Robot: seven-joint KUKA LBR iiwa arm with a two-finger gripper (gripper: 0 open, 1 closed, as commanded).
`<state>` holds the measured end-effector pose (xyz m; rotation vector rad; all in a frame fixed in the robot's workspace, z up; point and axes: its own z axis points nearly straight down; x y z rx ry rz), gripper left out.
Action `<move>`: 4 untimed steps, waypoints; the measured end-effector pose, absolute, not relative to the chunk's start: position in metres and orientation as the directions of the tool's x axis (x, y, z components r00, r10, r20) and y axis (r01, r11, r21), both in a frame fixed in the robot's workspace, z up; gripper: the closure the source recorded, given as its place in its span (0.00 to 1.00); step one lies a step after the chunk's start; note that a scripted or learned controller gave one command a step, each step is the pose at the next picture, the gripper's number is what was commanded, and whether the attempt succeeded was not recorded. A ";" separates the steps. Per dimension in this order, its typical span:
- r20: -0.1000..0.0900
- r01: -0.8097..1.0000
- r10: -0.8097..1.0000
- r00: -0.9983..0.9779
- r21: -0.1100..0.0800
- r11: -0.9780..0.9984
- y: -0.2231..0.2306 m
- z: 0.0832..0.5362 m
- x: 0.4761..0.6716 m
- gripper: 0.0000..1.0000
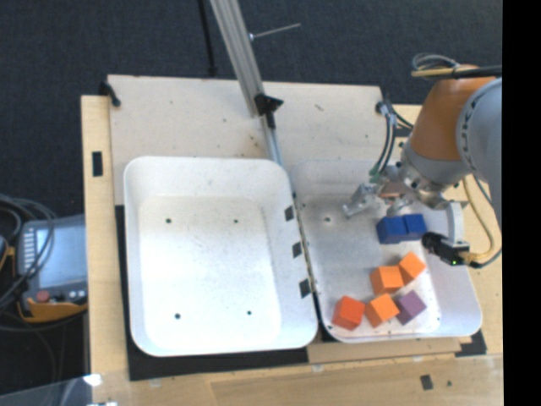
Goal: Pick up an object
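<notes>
While the grey arm reaches in:
Gripper (365, 200): over the right white bin (461, 311), finger state unreadable.
Blue rectangular block (401, 227): mid-bin, beside gripper.
Orange cubes (390, 278), purple cube (411, 306): near front edge.

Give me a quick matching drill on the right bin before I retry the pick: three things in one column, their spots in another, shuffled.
Things:
1. blue block
2. purple block
3. gripper

Places:
A. near the bin's front edge, beside the orange blocks
B. over the right bin, just left of and above the blue block
C. mid-bin, under the arm's wrist

Pairs: 1-C, 2-A, 3-B
</notes>
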<state>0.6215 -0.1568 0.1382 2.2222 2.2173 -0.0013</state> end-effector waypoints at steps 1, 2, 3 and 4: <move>-0.002 1.000 1.000 0.006 0.005 -0.006 -0.158 0.151 0.622 1.00; -0.002 1.000 1.000 -0.003 0.008 0.003 -0.154 0.214 0.626 1.00; -0.002 1.000 1.000 -0.003 0.008 0.003 -0.155 0.267 0.628 1.00; 0.000 1.000 1.000 -0.007 0.003 0.007 -0.105 0.274 0.634 1.00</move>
